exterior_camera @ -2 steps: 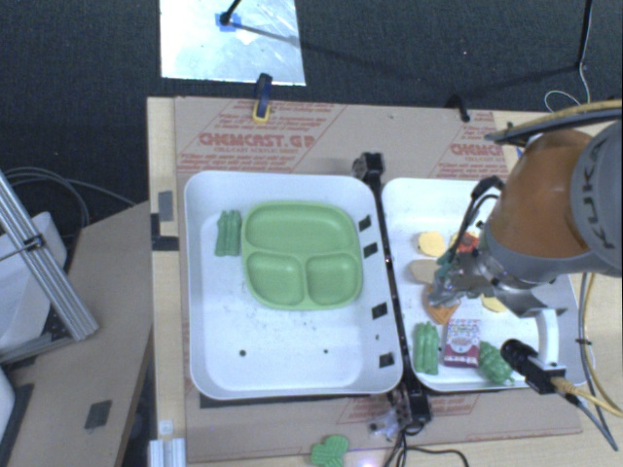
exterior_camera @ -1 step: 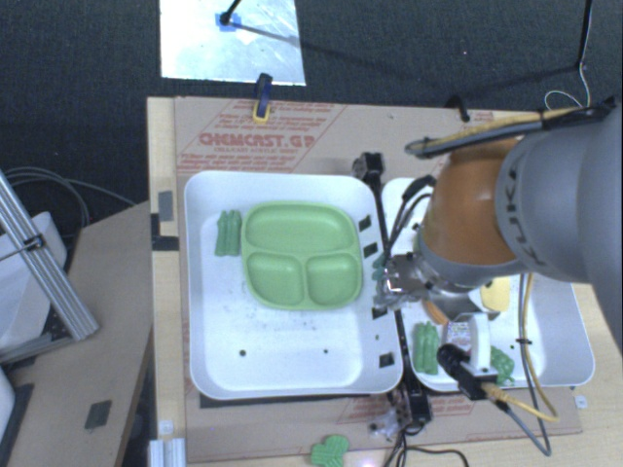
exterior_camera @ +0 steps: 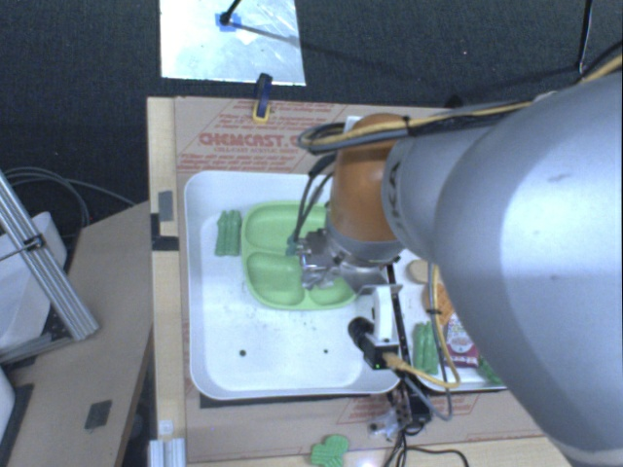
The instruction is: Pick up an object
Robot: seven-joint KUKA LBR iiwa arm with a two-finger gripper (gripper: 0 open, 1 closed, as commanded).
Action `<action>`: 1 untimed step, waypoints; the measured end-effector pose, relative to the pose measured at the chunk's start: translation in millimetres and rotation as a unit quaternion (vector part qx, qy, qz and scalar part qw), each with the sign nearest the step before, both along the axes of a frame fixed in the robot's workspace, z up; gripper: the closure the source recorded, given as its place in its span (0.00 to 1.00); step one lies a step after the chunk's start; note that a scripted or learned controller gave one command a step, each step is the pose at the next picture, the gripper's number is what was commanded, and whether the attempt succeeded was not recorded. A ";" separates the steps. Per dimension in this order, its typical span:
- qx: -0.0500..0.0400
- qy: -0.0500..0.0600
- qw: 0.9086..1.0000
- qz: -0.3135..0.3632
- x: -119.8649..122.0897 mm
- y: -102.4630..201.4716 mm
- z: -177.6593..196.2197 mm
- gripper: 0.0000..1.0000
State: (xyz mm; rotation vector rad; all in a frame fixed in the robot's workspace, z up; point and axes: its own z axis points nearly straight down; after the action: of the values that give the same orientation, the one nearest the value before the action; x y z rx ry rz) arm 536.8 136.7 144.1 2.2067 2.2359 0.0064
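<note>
A light green divided plate (exterior_camera: 277, 256) lies in the left white bin (exterior_camera: 219, 358), toward its back right. A darker green ridged piece (exterior_camera: 228, 233) rests just left of the plate. My gripper (exterior_camera: 310, 269) hangs over the plate's right half, below the orange band (exterior_camera: 362, 191) of the arm; its fingertips are hidden against the plate. The grey arm covers most of the right bin, where a green object (exterior_camera: 424, 346) and a red and white packet (exterior_camera: 458, 337) show at the bin's left side.
A cardboard sheet (exterior_camera: 234, 139) lies under the bins, with a yellow and blue clip (exterior_camera: 262, 98) at its back edge. A shiny foil square (exterior_camera: 232, 27) sits behind. A green toy (exterior_camera: 329, 450) rests off the front edge. Cables trail near the bin divider.
</note>
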 end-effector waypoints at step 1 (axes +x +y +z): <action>0.003 -0.005 1.000 0.001 11.2 94.2 131.3 1.00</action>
State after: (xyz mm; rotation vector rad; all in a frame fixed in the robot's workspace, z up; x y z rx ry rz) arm 548.0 230.9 275.4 2.2026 2.2342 0.0245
